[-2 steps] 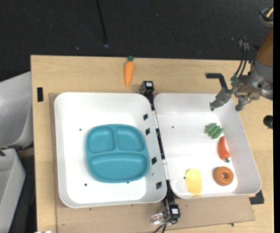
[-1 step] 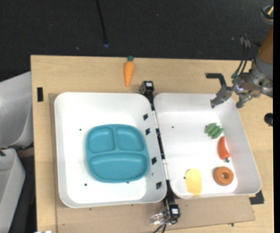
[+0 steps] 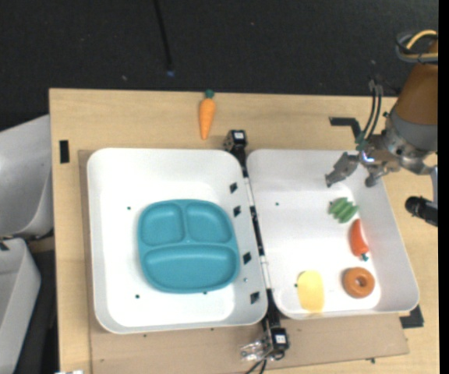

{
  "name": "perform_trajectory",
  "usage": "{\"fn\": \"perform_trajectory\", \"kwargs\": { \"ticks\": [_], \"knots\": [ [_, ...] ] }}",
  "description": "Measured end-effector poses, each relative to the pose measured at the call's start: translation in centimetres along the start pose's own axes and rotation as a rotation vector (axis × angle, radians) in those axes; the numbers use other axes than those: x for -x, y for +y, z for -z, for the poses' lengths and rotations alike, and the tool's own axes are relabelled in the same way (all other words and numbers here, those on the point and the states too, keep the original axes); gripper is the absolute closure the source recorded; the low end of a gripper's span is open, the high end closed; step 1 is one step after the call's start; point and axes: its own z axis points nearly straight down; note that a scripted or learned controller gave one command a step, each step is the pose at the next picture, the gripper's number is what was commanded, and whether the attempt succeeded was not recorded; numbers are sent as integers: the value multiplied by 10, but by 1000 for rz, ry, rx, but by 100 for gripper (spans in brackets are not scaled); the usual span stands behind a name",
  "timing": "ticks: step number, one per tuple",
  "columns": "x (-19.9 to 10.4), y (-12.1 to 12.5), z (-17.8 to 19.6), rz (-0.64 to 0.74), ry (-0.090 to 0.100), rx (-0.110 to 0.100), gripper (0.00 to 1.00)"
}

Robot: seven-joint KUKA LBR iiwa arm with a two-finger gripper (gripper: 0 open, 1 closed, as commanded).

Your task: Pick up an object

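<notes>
Four small items sit in the right bin (image 3: 287, 209), all down its right side, approx 3 to 5 o'clock of the bench. Nearest the camera edge: a yellow piece (image 3: 310, 290) at approx 5 o'clock, w/ a brown ring (image 3: 358, 282) just beside it. Further back, a red piece (image 3: 358, 238) lies lengthwise near the bin's right wall, and a green piece (image 3: 341, 209) sits just beyond that. Any of these could be the pick. Left bin (image 3: 107, 209) holds a teal divided plate (image 3: 187, 245) flat in the middle, well apart from the action. Further still, the gripper (image 3: 353, 168) hangs over the far right corner of the right bin, approx 2 o'clock, fingers spread wide w/ nothing between them. The green piece is closest to it, so prob. the target; the arm looks posed for a descent. Farthest back, an orange carrot (image 3: 206, 115) lies on the bare bench (image 3: 131, 119) at 12 o'clock, outside both bins.
</notes>
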Motion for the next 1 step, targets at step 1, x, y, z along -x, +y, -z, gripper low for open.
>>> {"fn": "perform_trajectory", "kwargs": {
  "ticks": [1],
  "knots": [
    [9, 4, -57, -2, -1, 1, 0]
  ]
}}
